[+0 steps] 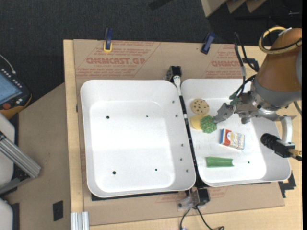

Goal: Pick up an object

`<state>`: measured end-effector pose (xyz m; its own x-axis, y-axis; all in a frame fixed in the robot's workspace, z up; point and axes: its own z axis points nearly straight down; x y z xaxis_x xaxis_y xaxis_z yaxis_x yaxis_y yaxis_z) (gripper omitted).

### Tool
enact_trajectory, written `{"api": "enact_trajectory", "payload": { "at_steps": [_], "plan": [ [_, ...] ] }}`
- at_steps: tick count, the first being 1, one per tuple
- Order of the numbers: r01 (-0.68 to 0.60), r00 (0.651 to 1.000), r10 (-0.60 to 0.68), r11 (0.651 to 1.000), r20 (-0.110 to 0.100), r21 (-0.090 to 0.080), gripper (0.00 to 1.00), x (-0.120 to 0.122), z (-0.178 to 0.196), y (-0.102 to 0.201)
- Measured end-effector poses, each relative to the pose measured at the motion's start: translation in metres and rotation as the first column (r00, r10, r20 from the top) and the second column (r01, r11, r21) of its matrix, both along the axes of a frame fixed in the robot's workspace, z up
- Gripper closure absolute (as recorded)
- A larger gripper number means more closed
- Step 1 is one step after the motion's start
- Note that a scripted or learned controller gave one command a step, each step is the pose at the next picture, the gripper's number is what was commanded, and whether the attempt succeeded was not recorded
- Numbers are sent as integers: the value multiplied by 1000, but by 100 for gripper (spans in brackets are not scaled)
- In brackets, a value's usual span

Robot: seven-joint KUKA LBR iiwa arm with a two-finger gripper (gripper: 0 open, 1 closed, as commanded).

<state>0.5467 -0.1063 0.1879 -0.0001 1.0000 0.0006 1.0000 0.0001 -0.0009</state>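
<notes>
Camera view, looking down on the table [72, 128].

- Left bin [96, 95]: centre-left of the frame, white, shallow; bare floor with small dark dots.
- Right bin [273, 171]: centre-right, holding all the loose items.
- Cookie [199, 106]: round, tan, speckled; upper left of the right bin.
- Yellow piece [195, 123]: just below the cookie, touching the green knobbly item [207, 124] on its right.
- Red-white-blue packet [232, 139]: middle of the right bin, apart from the others.
- Green stick [219, 162]: lying flat near the bin's lower edge.
- Arm [280, 71]: enters from the right edge of the frame.
- Claw [221, 115]: tip just beside the green knobbly item, right of the cookie. How far open it stands cannot be told; nothing is seen held in it.

Risks, judged: the yellow piece and the green knobbly item touch, so a closing claw may catch both or nudge one aside. The rounded green item may squirt out of a shallow pinch. The packet lies flat and offers little edge.
</notes>
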Motion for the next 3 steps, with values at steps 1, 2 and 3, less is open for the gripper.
{"api": "enact_trajectory", "payload": {
  "at_steps": [1,2,3],
  "plan": [
    [1,1000,-1,1000,1,3,0,30,-100,-9],
    [1,1000,-1,1000,15,-2,100,33,-80,-10],
    [-7,1000,7,1000,9,0,100,33,2,51]
  ]
}}
